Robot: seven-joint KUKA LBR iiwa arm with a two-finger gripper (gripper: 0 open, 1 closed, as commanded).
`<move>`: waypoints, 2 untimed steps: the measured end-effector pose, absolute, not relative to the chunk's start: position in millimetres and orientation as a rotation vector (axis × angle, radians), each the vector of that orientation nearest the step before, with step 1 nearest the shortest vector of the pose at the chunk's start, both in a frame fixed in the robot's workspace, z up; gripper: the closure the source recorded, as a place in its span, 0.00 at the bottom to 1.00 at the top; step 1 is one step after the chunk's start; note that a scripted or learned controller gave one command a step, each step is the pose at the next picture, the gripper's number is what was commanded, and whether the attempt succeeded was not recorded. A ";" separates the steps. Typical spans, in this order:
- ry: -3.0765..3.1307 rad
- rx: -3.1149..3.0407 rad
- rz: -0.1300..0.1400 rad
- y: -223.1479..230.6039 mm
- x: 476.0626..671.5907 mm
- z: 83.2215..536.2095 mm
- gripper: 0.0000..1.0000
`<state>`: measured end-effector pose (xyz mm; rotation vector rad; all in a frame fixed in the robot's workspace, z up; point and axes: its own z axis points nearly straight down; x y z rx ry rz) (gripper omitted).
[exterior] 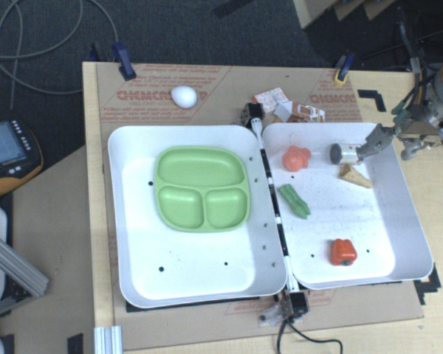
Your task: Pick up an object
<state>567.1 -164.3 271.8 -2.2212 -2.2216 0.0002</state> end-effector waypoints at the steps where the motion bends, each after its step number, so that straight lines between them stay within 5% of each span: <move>1: -2.220 -2.221 0.001 -184.3 619.5 87.1 0.00; 2: -2.223 -2.223 -0.001 -184.5 620.7 98.2 1.00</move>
